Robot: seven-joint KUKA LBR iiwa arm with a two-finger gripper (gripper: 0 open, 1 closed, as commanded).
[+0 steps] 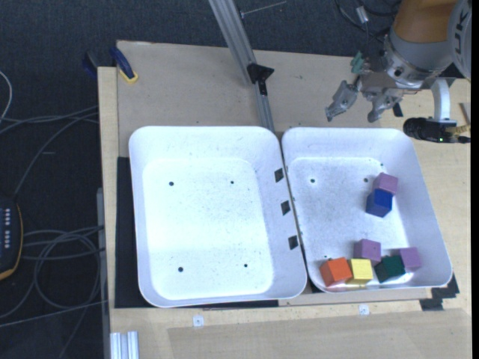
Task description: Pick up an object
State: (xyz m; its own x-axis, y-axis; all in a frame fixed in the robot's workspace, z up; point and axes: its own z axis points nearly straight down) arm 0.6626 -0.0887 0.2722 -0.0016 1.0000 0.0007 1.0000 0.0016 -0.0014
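Observation:
Small blocks lie in the right bin (pixel 329 163). A purple block (pixel 386 182) touches a blue block (pixel 379 202) near its right wall. Along the front edge sit an orange block (pixel 337 270), a yellow block (pixel 361 270), a dark green block (pixel 390 268) and two more purple blocks (pixel 367 249) (pixel 409 257). My gripper (pixel 361 102) hangs open above the bench, just beyond the right bin's far rim, with nothing between its fingers.
The left bin (pixel 202 215) stands beside the right one. A slanted metal pole (pixel 236 40) crosses the bench behind the bins. A blue and yellow clamp (pixel 123 64) sits at the bench's far left corner. Cables lie on the floor at left.

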